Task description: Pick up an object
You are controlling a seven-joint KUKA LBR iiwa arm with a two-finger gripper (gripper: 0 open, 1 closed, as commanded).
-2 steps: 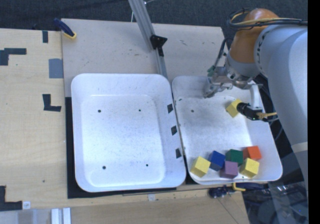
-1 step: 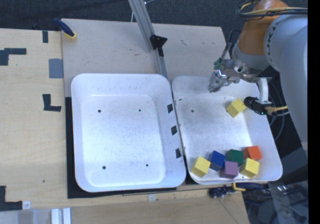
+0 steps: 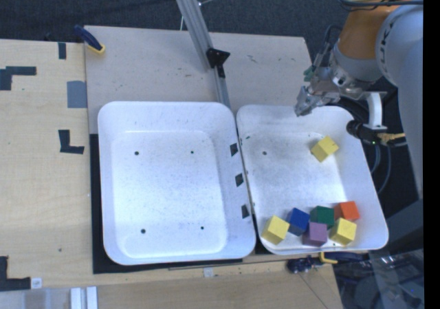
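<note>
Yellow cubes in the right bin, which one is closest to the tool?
The lone yellow cube at mid-bin, just below the tool; the other two yellow cubes sit in the cluster at the bin's near edge.

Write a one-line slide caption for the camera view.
KUKA arm's gripper hovers over the right bin's far edge, near a lone yellow cube; six cubes cluster at its near edge.

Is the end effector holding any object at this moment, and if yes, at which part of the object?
Nothing is held. The end effector is above the far rim of the right bin, apart from the lone yellow cube.
</note>
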